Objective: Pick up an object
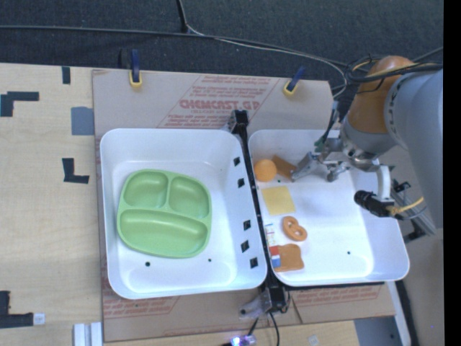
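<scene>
Toast-coloured piece (289, 257) nearest, claw (308, 166) beyond, at the approach step.
Going back in the right bin (374, 262): a pretzel (294, 228), a yellow slice (277, 200), then an orange ball (265, 169) (likely target). Reaching in low from the right, the claw seems open, nothing between its fingers; next it must close on something.

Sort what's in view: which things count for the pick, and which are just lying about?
For the pick:
end effector
round orange ball
flat yellow square slice
orange pretzel-shaped toy
orange-brown toast-shaped piece
right white bin

Lying about:
green three-compartment plastic plate
left white bin
</scene>
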`<state>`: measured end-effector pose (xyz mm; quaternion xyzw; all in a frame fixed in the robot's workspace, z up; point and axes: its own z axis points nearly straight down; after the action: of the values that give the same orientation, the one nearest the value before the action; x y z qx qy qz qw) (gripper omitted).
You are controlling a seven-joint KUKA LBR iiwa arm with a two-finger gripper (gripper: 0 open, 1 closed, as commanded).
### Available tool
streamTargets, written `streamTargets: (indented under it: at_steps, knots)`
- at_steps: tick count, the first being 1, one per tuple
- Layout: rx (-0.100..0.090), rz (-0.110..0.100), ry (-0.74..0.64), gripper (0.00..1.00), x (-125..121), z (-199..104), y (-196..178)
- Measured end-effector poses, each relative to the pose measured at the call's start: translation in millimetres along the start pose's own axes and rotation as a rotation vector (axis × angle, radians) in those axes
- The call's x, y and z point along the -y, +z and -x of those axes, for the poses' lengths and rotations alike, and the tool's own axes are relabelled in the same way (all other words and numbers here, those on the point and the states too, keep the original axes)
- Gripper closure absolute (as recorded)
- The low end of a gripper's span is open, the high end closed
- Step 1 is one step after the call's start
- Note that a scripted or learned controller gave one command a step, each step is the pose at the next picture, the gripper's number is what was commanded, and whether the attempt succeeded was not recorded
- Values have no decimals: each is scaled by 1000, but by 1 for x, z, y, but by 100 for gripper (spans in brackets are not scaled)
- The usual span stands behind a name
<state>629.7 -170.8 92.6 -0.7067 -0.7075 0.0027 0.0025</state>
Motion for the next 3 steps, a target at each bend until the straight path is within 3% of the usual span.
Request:
streamTargets:
  at_steps: [1, 3]
  knots:
    - [0, 5, -2, 100, -2, -1, -14]
    - [0, 12, -1, 100, -13, -14, -124]
